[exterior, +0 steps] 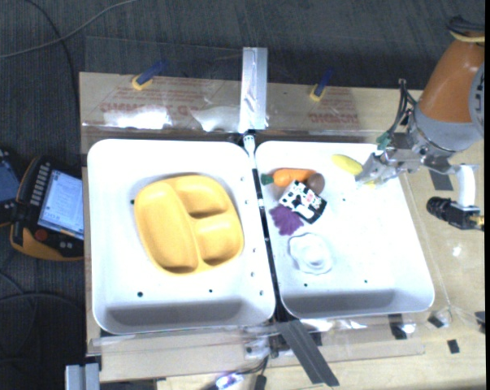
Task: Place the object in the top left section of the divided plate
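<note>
A yellow divided plate (188, 222) lies in the left bin (114, 299). In the right bin (391, 266) sit an orange carrot (293, 175), a black-and-white patterned object (302, 201), a purple bunch (284, 219), a clear round item (312, 253) and a small yellow piece (347, 164) near the far wall. My gripper (373, 171) hangs over the right bin's far right corner, just right of the yellow piece. I see nothing held in it.
A metal divider (253, 96) stands between the bins at the back. A handheld pendant (45, 210) lies on the floor to the left. Blue and yellow clamps (149, 74) hold the plastic sheet behind the bins.
</note>
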Available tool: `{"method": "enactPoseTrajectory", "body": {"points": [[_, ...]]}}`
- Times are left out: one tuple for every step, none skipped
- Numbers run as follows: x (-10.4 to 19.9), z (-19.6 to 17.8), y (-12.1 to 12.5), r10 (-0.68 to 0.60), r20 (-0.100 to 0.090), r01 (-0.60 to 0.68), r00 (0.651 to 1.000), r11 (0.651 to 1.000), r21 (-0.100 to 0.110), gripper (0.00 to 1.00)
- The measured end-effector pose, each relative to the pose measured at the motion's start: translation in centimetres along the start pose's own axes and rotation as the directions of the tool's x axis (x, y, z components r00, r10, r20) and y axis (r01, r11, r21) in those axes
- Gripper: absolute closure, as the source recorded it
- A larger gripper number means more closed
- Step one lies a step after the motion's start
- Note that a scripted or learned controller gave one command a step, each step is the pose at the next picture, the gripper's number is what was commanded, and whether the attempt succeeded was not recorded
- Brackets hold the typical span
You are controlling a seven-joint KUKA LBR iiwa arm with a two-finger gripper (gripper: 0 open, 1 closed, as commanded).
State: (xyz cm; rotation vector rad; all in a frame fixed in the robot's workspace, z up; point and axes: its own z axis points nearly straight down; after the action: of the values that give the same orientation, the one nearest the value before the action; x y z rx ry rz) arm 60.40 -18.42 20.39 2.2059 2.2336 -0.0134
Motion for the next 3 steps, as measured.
{"method": "enactPoseTrajectory", "body": {"points": [[7.6,-0.7,0.9,-0.333,-0.006,0.333,0.943,0.943,-0.005,1.00],[15.9,-1.3,2.8,-0.184,-0.008,0.184,0.983,0.983,-0.003,1.00],[27.7,-3.0,3.4,-0.109,-0.007,0.109,0.994,0.994,-0.002,1.00]]}}
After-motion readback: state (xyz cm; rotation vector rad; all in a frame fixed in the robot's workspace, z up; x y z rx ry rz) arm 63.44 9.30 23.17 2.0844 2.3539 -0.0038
